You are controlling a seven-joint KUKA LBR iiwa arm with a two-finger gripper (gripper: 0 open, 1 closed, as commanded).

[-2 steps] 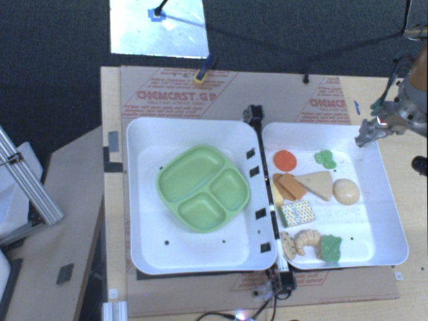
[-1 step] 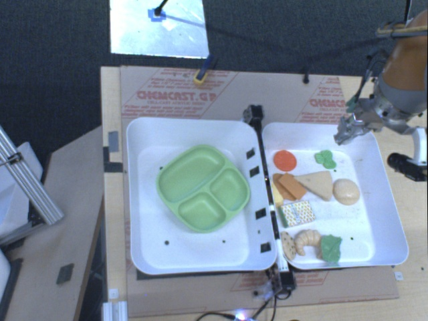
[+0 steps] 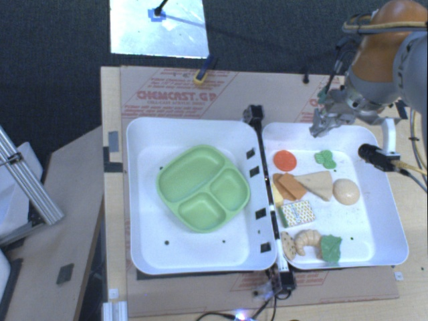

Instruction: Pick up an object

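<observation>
The gripper [image 3: 321, 127] hangs over the right bin's [image 3: 384, 206] far rim, nothing visibly in it; I cannot tell its opening. The nearest object, a red disc [image 3: 285, 160], lies toward seven o'clock, apart.

Materials, as I see them: two bins [image 3: 194, 129], smooth white plastic, faint sheen. Divided plate [image 3: 202, 187], matt pale-green plastic. Bench [image 3: 174, 93], printed brown cardboard, dull. At twelve o'clock, metal sheet [image 3: 159, 19], brushed, reflective. My wrist shell [image 3: 388, 29], glossy orange.
</observation>
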